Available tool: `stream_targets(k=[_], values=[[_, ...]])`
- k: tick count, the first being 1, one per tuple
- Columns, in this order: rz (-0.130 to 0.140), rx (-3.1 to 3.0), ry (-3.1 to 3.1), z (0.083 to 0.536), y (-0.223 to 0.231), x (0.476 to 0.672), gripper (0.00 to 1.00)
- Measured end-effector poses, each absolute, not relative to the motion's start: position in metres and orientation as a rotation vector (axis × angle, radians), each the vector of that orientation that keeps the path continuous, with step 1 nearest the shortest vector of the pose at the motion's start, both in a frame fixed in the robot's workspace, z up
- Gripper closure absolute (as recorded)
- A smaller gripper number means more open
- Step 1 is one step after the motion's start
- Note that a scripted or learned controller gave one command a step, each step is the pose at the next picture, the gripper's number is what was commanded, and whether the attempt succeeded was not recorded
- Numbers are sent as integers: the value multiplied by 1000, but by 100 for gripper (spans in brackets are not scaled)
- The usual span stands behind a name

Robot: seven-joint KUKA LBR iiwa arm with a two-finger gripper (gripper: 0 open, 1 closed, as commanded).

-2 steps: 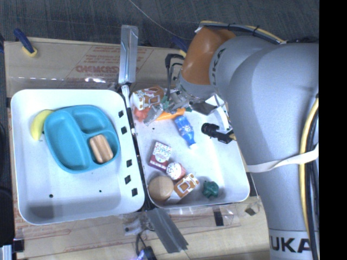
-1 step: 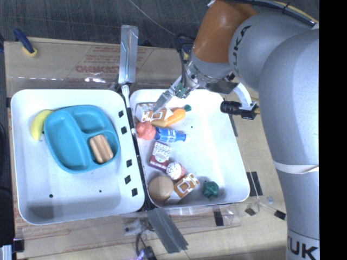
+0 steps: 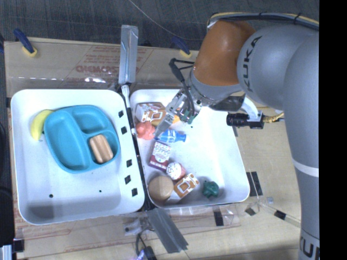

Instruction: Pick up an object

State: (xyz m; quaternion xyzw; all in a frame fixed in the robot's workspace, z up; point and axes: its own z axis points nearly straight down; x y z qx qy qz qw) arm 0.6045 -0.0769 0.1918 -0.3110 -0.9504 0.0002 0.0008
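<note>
The fingers (image 3: 165,122) are hanging low over the far left part of the right bin (image 3: 227,145), but I cannot tell if they are spread or pinching anything. The gripper (image 3: 172,115) is reaching down by a blue and white bottle (image 3: 171,136), a brown packet (image 3: 150,112) and a pink toy (image 3: 145,130). The arm is getting ready to grab. Next it is needing to drop straight onto one thing and squeeze. In the left bin (image 3: 32,199), a blue tray (image 3: 70,134) is holding a bread roll (image 3: 101,148) beside a banana (image 3: 37,124).

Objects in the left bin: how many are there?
3: a blue divided plate in the middle, a brown bread roll in its lower-right compartment, and a banana tucked at the plate's left edge, partly hidden. More could lie beneath.
</note>
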Motion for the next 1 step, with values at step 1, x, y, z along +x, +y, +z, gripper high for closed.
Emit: stream_targets(k=[1], values=[[0,-1085,-2948,211,-34,573,0]])
